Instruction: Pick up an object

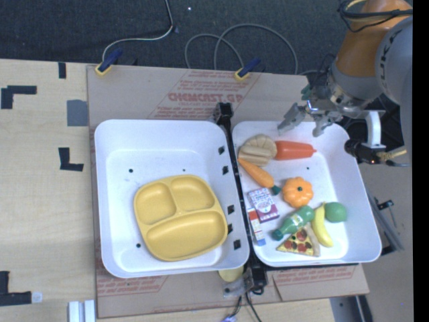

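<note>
The hand [310, 117] hangs open and empty over the back edge of the right bin [355, 180]. The red pepper [295, 150] lies just below it: likely light, hard and smooth, best gripped across its middle. The bread roll [258, 148] touches its near end, crowding that side.

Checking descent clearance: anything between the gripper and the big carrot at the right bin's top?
Camera view: bare white bin rim between the gripper, open, and the big carrot. The bread roll sits left of that gap.
</note>
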Tool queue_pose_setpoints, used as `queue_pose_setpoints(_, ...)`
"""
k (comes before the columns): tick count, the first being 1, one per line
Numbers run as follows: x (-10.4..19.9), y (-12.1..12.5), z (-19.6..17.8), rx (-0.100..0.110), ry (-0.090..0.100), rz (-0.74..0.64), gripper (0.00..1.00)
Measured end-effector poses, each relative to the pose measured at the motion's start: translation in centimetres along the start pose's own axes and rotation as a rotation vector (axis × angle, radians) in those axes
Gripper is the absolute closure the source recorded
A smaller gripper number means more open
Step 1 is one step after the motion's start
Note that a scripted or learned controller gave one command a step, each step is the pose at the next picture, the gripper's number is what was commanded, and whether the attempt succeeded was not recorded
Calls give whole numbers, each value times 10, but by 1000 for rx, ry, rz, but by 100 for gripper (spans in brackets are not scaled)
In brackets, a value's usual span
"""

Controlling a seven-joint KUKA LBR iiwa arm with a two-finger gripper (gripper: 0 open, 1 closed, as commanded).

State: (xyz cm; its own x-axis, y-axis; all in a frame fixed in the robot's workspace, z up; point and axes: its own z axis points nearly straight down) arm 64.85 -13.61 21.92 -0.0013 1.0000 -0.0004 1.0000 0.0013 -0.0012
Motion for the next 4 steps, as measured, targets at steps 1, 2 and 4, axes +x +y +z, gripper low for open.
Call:
queue_pose_setpoints(1,-11,19,97,-14,-5,-2,0)
queue_pose_setpoints(2,-11,20,85,-16,-9,-5,100)
queue_pose_setpoints(4,-32,12,115,-2,-2,-1,0)
